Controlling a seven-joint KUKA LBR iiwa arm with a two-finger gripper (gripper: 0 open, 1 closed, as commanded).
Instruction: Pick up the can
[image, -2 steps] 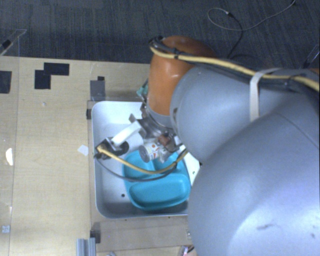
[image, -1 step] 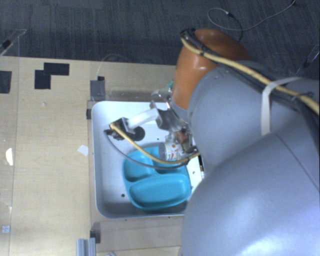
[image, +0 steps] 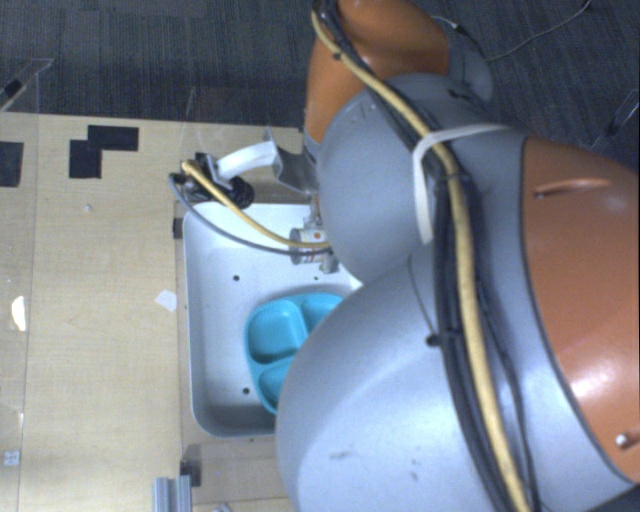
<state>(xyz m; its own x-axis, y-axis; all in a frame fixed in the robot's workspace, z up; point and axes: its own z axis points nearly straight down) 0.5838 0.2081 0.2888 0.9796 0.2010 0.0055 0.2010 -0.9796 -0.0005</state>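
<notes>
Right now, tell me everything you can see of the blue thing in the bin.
The blue tray looks like smooth moulded plastic, light blue, with rounded corners and at least two shallow compartments split by a raised ridge. It lies flat on the floor of the white bin, towards its right. The grey arm hides its right part, so its full shape is unclear.
</notes>
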